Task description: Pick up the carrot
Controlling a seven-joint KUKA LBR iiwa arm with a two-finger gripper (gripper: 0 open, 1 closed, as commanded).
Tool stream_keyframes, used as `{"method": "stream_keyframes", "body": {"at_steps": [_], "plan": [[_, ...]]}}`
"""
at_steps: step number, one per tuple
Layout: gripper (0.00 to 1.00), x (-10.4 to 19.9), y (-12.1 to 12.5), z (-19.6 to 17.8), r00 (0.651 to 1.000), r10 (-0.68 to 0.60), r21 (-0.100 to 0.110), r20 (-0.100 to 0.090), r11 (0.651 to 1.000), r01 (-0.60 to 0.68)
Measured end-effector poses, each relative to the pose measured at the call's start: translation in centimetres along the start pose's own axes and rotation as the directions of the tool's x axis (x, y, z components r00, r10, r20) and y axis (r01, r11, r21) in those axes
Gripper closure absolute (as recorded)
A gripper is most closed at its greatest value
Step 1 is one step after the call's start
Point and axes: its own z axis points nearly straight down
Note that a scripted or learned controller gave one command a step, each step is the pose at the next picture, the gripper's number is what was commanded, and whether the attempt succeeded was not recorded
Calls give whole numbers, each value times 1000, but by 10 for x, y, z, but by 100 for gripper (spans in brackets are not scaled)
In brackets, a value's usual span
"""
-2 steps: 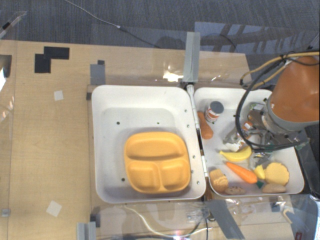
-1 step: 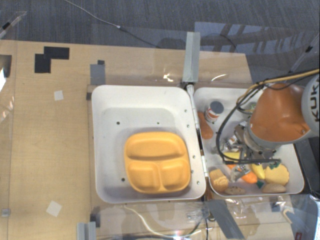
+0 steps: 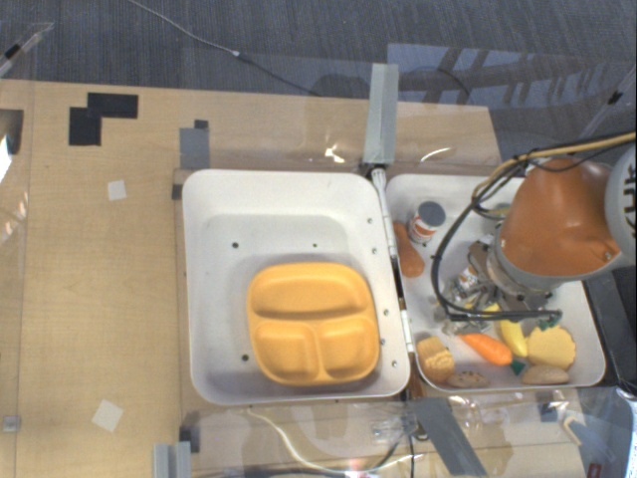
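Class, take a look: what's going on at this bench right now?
A grey and orange robot arm reaches into the right bin, its end effector low over a pile of toy food. The carrot it is meant to pick up lies just in front of it on the bin floor. The left bin holds a yellow divided plate.

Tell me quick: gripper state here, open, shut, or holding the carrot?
Gripper: cannot be told; it hangs low over the right bin, hidden under the wrist. The carrot lies on the bin floor just below it, not held.
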Motion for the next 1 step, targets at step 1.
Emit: {"method": "stream_keyframes", "body": {"at_steps": [1], "plan": [[100,6,-18,16,933,-360,-1,1,933,360]]}}
